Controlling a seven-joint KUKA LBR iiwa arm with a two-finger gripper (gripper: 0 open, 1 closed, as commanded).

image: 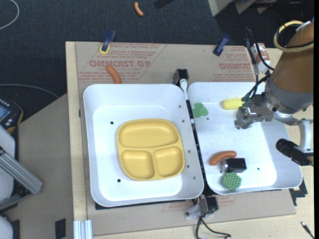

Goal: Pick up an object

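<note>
While the arm reaches in from the right, its gripper [245,121] hangs over the upper part of the right bin [279,180]; whether the claw is wide or narrow cannot be told from this angle. Just beside it, toward the bin's far wall, lies a yellow banana-shaped toy [232,103]. Farther left, near the divide between the bins, sits a small green leafy piece [200,110]. Toward the near edge, an orange sausage [222,157], a black block [235,164] and a green knobbly ball [231,181] cluster together. Left bin [94,133]: a yellow three-compartment tray [149,148]. A second orange sausage [113,74] rests on the cardboard bench top [149,59].
</note>
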